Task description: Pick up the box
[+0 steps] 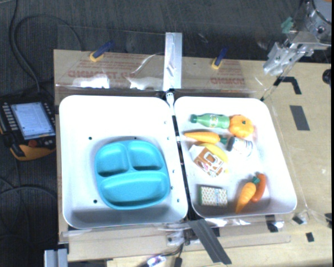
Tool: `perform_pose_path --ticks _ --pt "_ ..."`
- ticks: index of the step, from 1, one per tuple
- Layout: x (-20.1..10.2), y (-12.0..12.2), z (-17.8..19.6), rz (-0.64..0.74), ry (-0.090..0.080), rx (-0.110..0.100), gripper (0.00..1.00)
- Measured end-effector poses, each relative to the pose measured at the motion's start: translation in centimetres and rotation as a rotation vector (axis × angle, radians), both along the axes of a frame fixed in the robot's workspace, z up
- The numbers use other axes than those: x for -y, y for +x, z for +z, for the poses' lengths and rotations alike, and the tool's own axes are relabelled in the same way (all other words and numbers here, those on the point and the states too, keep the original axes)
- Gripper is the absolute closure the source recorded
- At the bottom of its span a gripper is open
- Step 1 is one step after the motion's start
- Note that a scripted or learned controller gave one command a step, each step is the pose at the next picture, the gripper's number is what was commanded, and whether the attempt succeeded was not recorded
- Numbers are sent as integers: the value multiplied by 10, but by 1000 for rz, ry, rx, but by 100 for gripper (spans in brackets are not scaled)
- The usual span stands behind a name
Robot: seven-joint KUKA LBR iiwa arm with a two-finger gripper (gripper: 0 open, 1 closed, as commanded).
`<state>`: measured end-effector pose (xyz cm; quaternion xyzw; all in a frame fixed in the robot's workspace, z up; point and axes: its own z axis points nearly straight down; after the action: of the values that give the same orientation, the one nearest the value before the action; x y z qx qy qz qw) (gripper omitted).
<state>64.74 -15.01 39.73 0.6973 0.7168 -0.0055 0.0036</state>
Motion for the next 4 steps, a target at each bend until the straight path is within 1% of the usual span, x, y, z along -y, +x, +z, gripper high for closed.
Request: perform_pose_path --ticks 4 --pt "-1 2 37 3 -15 -2 100"
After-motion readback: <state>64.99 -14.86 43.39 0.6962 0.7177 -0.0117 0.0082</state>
